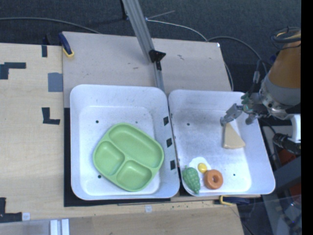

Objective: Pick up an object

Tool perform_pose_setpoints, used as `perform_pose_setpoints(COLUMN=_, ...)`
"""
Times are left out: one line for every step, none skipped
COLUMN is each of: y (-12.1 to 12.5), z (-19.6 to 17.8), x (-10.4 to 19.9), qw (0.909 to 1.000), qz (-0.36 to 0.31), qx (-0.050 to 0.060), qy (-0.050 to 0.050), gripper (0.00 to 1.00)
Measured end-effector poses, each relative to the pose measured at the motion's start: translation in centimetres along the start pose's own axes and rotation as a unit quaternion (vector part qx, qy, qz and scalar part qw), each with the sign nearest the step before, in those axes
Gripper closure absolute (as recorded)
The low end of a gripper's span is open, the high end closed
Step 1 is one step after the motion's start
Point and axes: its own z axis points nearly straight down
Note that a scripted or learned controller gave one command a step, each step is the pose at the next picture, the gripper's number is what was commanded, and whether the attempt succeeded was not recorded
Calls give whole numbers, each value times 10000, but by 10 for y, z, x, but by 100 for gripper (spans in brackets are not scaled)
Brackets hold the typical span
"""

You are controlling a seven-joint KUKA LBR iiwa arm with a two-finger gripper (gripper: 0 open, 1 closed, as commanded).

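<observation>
Camera view shows the tool (238, 114) over the right bin (254, 180), fingers spread and holding nothing, just above a tan wedge (233, 138).

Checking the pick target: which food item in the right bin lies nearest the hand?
The tan wedge, just below the hand; the donut, egg and green piece cluster at the bin's front.

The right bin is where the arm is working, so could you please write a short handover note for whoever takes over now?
Gripper: above the right bin, at the upper end of the tan wedge; holding nothing that can be seen.
Things: wedge mid-bin; fried egg, green cob and orange ring at the near edge. Green tray lies in the left bin.
Done: nothing lifted.
Left: grasp and lift one object.
</observation>
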Motion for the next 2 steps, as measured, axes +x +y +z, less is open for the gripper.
perform_pose_setpoints(y=0, z=0, x=0, qw=10000, qz=1, qx=0, qy=0, gripper=0)
perform_pose_setpoints(y=-1, z=47, x=-7, qw=10000, qz=9, qx=25, qy=-4, gripper=0)
